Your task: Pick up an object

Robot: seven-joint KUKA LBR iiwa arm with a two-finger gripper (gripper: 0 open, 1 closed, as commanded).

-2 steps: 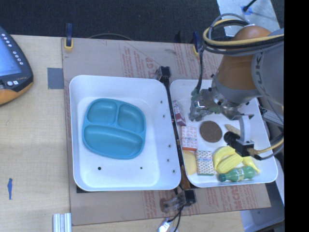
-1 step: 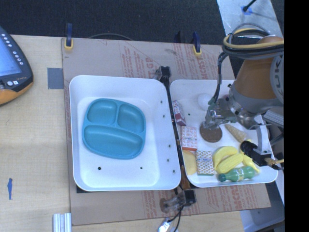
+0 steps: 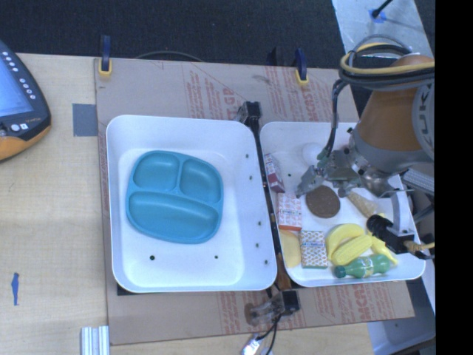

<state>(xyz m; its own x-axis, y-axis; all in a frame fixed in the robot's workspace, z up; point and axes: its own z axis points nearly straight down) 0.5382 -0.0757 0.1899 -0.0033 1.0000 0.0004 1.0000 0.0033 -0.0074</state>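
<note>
Bench (image 3: 52, 220): light wood, with a sheet of brown cardboard (image 3: 185, 87) under two white bins that stand side by side.
Left bin (image 3: 185, 272): it holds one blue divided plate (image 3: 175, 196), lying flat in the left half of the bin.
Right bin (image 3: 292, 135): it holds many small things close together.
Brown round disc (image 3: 323, 202): it lies near the middle of the right bin, just under the gripper.
Bananas (image 3: 347, 241): yellow, toward the front of the right bin, beside a green bottle (image 3: 362, 268).
Small printed packets (image 3: 290, 211): they lie along the left wall of the right bin, with a yellow wedge (image 3: 291, 251) in front of them.
Arm (image 3: 392, 117): grey with an orange band, it reaches in from the right over the right bin.
Gripper (image 3: 325, 174): low over the right bin, just above the brown round disc; whether it is released or clenched I cannot tell, and no object is seen inside it.
Tablet-like device (image 3: 18, 98): it rests on the far left of the bench, well apart from the bins.
</note>
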